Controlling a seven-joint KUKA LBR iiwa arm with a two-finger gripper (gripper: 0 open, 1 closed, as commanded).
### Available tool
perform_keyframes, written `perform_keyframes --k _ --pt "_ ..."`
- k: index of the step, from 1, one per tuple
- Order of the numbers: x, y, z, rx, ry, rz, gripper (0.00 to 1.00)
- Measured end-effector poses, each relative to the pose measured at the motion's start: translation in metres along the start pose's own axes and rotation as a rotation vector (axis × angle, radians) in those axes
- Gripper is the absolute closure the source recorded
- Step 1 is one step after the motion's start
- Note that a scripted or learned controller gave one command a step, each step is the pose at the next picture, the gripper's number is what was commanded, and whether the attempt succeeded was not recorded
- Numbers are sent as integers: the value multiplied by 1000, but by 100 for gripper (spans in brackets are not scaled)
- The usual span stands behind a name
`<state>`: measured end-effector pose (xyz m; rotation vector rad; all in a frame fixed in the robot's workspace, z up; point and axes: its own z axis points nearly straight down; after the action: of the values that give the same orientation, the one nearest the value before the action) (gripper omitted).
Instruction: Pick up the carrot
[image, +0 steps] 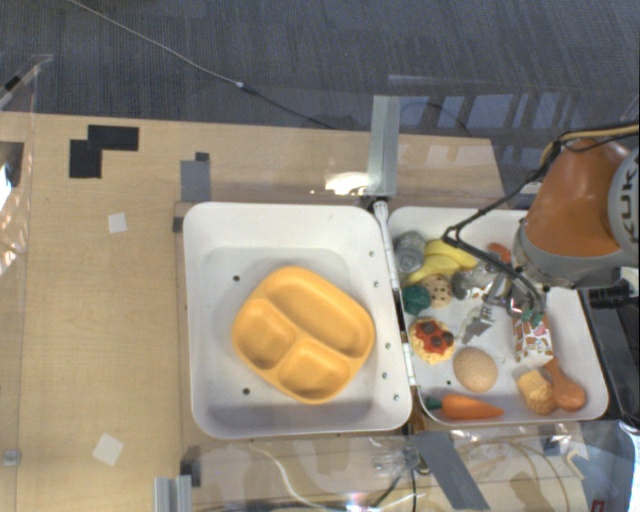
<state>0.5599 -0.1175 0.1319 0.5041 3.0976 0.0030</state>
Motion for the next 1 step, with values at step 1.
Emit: perform_keyframes --k 1 --pt "-32 -44 -41 1 -8 187 0"
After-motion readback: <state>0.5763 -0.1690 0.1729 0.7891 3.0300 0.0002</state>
